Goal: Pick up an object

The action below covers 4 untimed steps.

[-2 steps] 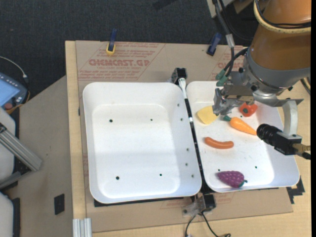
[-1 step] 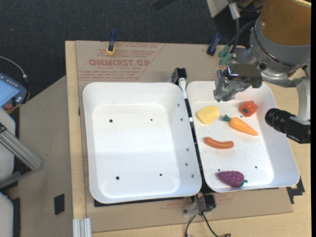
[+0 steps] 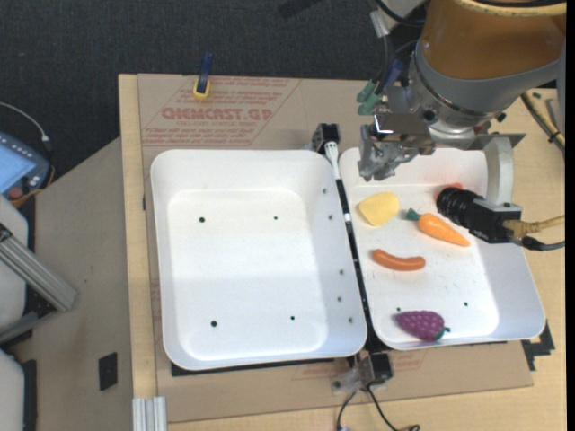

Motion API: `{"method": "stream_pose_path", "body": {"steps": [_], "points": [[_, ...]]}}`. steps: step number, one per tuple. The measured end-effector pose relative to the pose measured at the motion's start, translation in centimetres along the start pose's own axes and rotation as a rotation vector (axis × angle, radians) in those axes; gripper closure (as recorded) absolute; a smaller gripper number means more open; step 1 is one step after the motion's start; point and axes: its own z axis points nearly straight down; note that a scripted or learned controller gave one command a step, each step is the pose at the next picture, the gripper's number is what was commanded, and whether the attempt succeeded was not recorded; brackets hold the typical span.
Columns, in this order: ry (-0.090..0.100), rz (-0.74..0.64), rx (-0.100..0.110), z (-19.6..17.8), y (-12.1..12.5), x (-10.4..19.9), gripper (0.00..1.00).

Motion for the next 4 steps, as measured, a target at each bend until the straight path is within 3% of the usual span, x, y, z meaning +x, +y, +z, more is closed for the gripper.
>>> {"method": "stream_pose_path", "body": {"steps": [1,2,3,4], "points": [[0.001,0.0,0.001,3.6,-1.6,1.0,1.0],[0.003,-0.003,-0.01,-2.6,-3.9,5.9,1.0],[0.005,-0.002,-0.014,-12.0,-3.9,9.8,1.0],[-0.006,0.0,0.012,9.3,-4.0,13.4,1.0]]}}
